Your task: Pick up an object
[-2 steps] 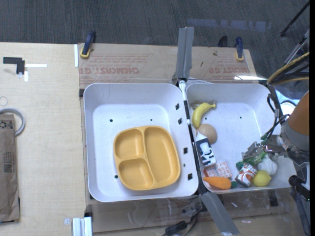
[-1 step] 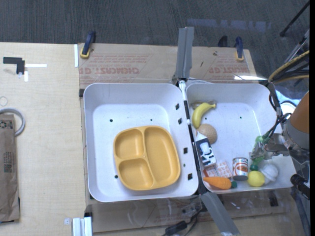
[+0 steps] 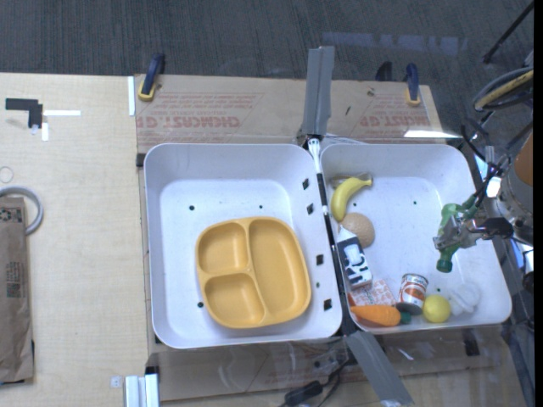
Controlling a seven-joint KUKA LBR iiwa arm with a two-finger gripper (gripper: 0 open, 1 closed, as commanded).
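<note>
My gripper hangs over the right side of the right bin, reaching in from the right. A slim green object stands between its grey fingers, with a darker green end poking out below them. It looks lifted off the bin floor. Along the bin's left and front sides lie a banana, a tan round object, a black and white box, an orange carrot, a small red can and a yellow lemon.
The left bin holds a yellow divided plate. A clear plastic piece lies at the right bin's front right corner. Cardboard lies behind the bins, and a brown paper bag sits at the far left.
</note>
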